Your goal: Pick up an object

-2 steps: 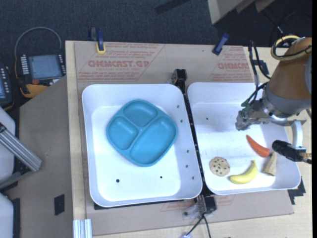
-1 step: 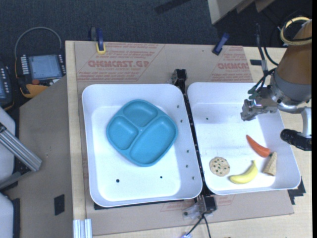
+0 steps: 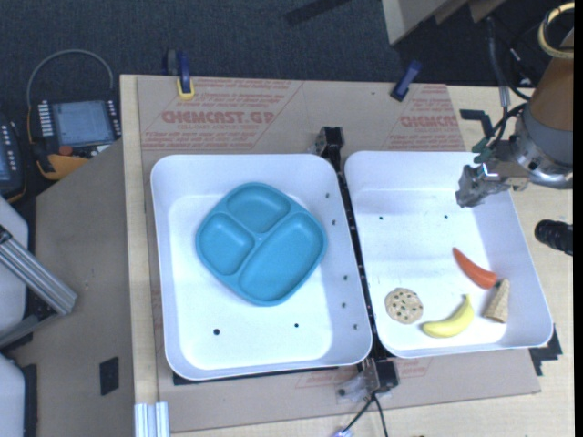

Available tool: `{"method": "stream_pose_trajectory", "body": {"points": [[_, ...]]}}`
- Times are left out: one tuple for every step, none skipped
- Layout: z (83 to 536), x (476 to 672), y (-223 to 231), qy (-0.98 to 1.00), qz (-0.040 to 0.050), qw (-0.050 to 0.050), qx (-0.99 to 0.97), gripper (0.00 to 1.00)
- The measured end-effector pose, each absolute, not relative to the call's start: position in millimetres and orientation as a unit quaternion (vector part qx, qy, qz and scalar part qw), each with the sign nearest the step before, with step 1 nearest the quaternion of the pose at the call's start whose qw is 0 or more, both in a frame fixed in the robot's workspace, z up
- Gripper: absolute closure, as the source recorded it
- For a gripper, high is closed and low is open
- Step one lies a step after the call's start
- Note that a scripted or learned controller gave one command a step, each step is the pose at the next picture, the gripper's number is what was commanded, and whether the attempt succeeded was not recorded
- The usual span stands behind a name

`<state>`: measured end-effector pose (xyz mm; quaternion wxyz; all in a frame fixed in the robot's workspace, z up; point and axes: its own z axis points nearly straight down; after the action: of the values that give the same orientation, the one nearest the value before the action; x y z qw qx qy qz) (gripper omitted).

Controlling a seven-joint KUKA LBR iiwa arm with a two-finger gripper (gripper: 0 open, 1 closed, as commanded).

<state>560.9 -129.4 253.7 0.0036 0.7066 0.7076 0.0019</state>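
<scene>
At the near end of the right bin (image 3: 528,244) four small things lie in a loose cluster. Nearest the front rim is a banana (image 3: 449,321), curved, its long axis running from lower left up to the right. Just left of it lies a round cookie (image 3: 404,305), and just right of it a tan wedge (image 3: 497,300) that looks like a slice of bread or cake, close to the bin's right wall. Just behind the wedge lies a thin red-orange piece, perhaps a carrot or pepper (image 3: 475,267), slanting from upper left down to the right and nearly touching the wedge.

All four lie toward the near rim from the claw (image 3: 471,189), which hangs over the far part of the same bin, well apart from them, above bare white floor. It holds nothing; whether it is spread or pressed together I cannot tell at this size. I judge the red piece the closest candidate, so the coming move is a shift toward the near rim and then down.

The left bin (image 3: 173,244) holds a blue divided plate (image 3: 261,242), tilted askew. Both bins rest on a cardboard-covered bench (image 3: 273,107); beyond it, a dark floor.
</scene>
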Motion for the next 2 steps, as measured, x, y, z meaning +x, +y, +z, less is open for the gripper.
{"method": "stream_pose_trajectory", "body": {"points": [[256,551.2,-83,0.709,0.0004,-0.002,0.705,1.00],[249,536.8,-39,0.709,-0.0003,-0.002,0.705,1.00]]}}
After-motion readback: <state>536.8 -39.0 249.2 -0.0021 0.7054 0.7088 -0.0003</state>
